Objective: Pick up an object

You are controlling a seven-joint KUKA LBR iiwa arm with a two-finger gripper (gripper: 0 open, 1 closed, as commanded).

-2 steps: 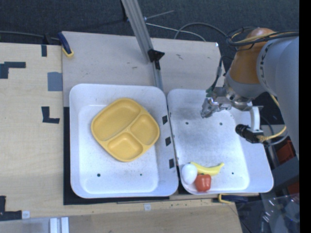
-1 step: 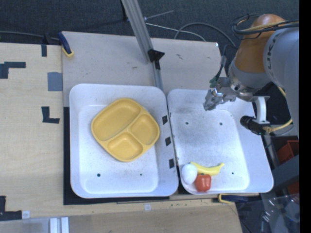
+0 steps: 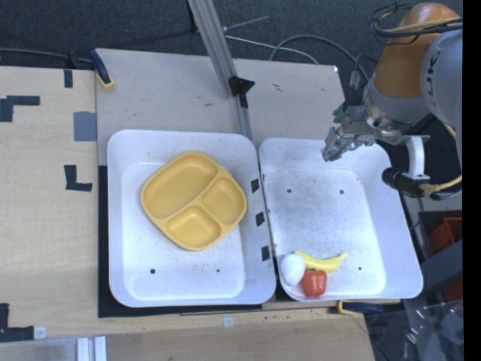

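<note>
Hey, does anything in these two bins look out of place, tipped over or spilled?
Nothing spilled or damaged. The yellow divided plate lies flat but turned askew in the left bin. The banana, white egg-like ball and red piece crowd the right bin's near corner.

text: none legible | labels: none | brands: none | numbers: none | signs: none

The arm (image 3: 421, 59) ran off the picture's right edge, its base unseen. The gripper (image 3: 334, 150) over the right bin's (image 3: 391, 277) far edge was too small to tell its state. The bench (image 3: 45, 201) was cut off at the left edge.
</note>
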